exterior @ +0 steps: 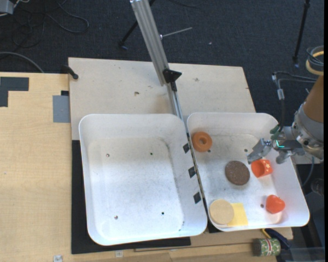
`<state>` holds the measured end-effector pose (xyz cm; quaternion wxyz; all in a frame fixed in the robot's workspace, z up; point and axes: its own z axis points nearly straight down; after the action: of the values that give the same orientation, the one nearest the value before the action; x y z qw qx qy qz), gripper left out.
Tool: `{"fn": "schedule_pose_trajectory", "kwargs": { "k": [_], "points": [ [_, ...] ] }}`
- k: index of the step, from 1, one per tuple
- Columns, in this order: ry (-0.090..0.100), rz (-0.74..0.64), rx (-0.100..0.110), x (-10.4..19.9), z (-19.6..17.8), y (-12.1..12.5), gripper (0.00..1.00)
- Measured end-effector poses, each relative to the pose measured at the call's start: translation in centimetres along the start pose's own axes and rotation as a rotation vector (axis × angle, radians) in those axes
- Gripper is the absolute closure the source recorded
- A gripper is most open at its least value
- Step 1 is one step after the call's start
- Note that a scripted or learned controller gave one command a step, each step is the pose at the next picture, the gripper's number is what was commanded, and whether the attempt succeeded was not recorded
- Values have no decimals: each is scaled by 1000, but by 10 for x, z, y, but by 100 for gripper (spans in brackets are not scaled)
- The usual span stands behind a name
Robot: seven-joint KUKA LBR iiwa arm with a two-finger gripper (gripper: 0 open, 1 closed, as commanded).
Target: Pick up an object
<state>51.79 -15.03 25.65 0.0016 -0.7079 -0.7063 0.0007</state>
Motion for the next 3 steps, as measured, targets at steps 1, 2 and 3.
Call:
{"fn": "schedule_pose_trajectory", "kwargs": {
  "k": [1,2,3],
  "points": [
    [1,-1,5,-6,51,-8,0],
    [2,-2,7,0,115,-12,0],
    [-1,-1,-2,0,165,-11,0]
  ]
}}
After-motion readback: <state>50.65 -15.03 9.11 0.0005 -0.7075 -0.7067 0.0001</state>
